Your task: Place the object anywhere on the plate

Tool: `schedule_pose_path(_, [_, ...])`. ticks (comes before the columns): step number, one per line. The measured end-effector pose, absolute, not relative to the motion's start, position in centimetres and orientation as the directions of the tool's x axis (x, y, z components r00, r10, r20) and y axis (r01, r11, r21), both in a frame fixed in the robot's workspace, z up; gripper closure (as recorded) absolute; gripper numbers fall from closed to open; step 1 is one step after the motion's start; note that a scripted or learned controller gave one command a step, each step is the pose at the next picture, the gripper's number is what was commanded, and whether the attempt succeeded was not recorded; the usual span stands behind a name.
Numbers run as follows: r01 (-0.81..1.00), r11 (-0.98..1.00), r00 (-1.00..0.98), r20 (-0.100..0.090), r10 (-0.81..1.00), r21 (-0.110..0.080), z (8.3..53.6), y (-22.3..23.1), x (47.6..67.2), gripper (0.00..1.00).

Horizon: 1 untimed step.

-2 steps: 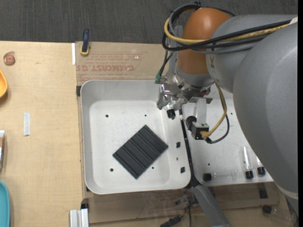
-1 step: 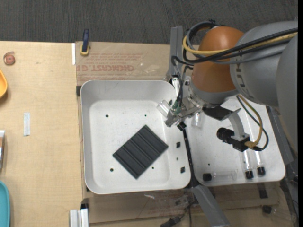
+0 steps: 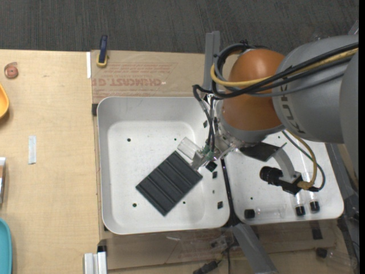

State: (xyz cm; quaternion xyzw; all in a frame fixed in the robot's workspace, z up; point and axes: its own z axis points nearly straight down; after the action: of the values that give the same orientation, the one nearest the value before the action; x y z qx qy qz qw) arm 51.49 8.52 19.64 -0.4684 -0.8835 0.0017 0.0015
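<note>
Two shallow white bins are seen side by side on the bench. In the left bin [image 3: 114, 124] a dark ridged plate [image 3: 169, 182] lies flat and turned at an angle, a little toward five o'clock of the bin's middle. At the plate's one o'clock corner a small pale, translucent object [image 3: 187, 148] is seen, touching or just beside that corner; its outline is blurred and its kind cannot be made out. Whether it rests on the plate or on the bin floor cannot be told.

The arm [image 3: 319, 90] is brought in from three o'clock, and its orange band [image 3: 254, 90] covers much of the wall shared by the two bins. The gripper [image 3: 204, 156] is seen just below the band, at the three o'clock edge of the left bin, immediately beside the pale object and the plate's corner. Its fingers are small, partly hidden by cables and the wrist, and whether they are spread or closed cannot be told; nothing can be confirmed between them.

The right bin [image 3: 325, 204] is largely hidden by the arm; only its five o'clock part is shown, where a black fitting [image 3: 272, 177] and cable are seen. At nine o'clock the frame cuts off an orange thing [image 3: 3, 104] and a teal thing [image 3: 4, 250] on the wooden bench [image 3: 45, 187].
</note>
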Motion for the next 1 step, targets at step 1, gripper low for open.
schedule_pose_path(1, [0.804, 0.594, -0.594, -0.001, 0.804, -0.003, 19.20, 17.66, 54.90, 1.00])
